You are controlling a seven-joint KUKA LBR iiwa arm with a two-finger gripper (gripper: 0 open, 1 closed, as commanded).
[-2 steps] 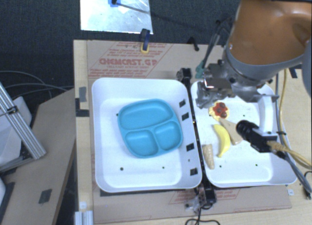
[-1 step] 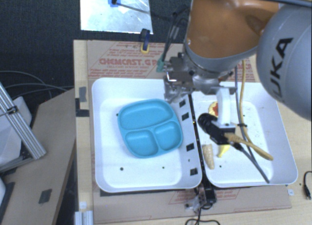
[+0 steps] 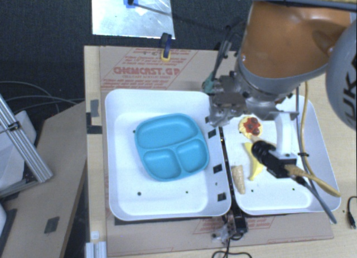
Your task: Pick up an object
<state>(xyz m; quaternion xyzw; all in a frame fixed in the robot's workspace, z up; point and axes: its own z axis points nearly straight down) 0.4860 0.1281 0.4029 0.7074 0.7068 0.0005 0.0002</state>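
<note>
A round yellow toy with red spots [image 3: 251, 125] lies in the right bin [image 3: 279, 204], toward its far left. Nearer the front are a yellow banana-shaped piece [image 3: 254, 166] and a pale beige ridged piece [image 3: 239, 178]. A blue three-section plate [image 3: 170, 146] rests in the middle of the left bin [image 3: 120, 139]. My gripper [image 3: 218, 114] hangs over the divider between the two bins, near their far edge, just left of the red-spotted toy. The wrist and the orange band hide the far part of the right bin. Nothing is seen between the fingers.
Both bins stand on a cardboard sheet [image 3: 150, 67]. A silvery panel [image 3: 131, 5] lies behind them. An aluminium frame [image 3: 19, 139] stands at the left beside a lower beige table [image 3: 56, 162].
</note>
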